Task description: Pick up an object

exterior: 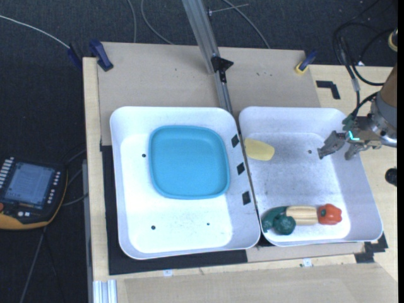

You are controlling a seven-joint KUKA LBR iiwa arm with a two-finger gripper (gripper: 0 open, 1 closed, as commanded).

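The claw (338,146) hangs over the upper right part of the right bin (372,197), its two fingers spread apart and nothing between them. From it, the nearest candidates lie toward the bin's near edge: a red piece (329,214), a tan piece (302,214) and a dark green piece (279,222) set in a row, touching end to end, the row's long axis running left to right along that edge. A pale yellow piece (259,149) lies well apart to the claw's left, against the bin's left wall; the left bin (129,188) holds a blue plate (189,161).
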